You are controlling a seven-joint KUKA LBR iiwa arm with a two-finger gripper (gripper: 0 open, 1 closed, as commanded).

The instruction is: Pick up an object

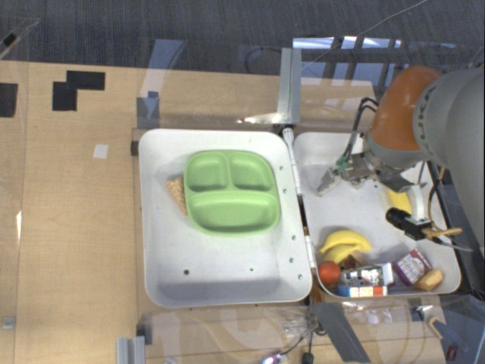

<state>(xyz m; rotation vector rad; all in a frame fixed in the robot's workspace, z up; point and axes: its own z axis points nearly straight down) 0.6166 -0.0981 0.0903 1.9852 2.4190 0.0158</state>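
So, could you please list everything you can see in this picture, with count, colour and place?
bins: two, white, side by side on the bench
divided plate: one, green, middle of the left bin
textured item: one, tan, tucked at the plate's left edge
bananas: one bunch, yellow, lower right bin
round fruit: one, red, below the bananas
small box: one, multicoloured, right bin's lower edge
packet: one, purple, lower right corner
yellow item: one, partly hidden under the arm
arm: one, grey with orange band, from the right
gripper: one, over the right bin's upper part
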